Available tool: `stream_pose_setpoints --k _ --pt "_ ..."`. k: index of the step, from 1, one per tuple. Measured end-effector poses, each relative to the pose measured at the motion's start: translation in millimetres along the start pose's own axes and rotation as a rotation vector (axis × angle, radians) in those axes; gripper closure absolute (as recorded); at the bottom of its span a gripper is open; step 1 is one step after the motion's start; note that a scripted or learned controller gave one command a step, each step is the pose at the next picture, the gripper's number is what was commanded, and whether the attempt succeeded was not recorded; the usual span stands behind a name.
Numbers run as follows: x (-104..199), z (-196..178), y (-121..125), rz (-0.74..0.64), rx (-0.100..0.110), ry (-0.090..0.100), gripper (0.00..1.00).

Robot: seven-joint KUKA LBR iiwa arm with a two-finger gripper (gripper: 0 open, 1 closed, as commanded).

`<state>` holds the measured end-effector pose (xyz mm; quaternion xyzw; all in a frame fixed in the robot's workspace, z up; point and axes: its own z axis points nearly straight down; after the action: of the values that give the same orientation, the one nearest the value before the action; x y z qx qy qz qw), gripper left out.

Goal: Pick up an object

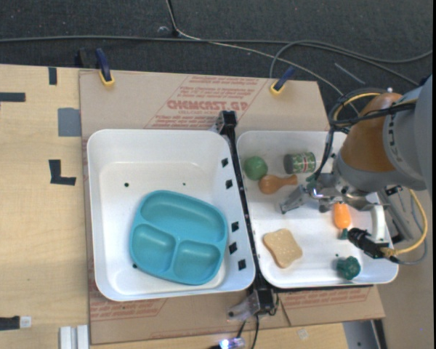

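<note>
Dark carpet runs along the far side of the room, with cables trailing across it, and nearer me the wooden counter carries a cardboard sheet clamped at its far edge. Two shallow white bins sit on it side by side. Lying in the left bin is a teal divided tray. Across the right bin is a scatter of toy food: a green ball-like fruit by the divider, a small can on its side just right of it, a brown drumstick-shaped piece below those, a slice of toast toward the near wall, an orange piece under the arm, and a dark green lump in the near right corner.

The grey arm reaches in from the right, and its gripper hangs low in the middle of the right bin, just near of the drumstick. Its fingers look spread apart, with nothing between them.

The drumstick seems the likeliest target. I would judge it light, hard plastic and a bit slick, apt to skid or roll if nudged. The narrow handle end would suit the fingers better than the rounded bulb.
</note>
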<state>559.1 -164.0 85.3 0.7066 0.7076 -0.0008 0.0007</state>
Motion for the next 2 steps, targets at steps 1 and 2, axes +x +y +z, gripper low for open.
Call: stream_pose_setpoints --k 1,2 --pt "0 -11 1 0.000 -0.004 -0.002 1.00" --pt "-9 -70 3 0.001 -0.004 0.001 1.00"
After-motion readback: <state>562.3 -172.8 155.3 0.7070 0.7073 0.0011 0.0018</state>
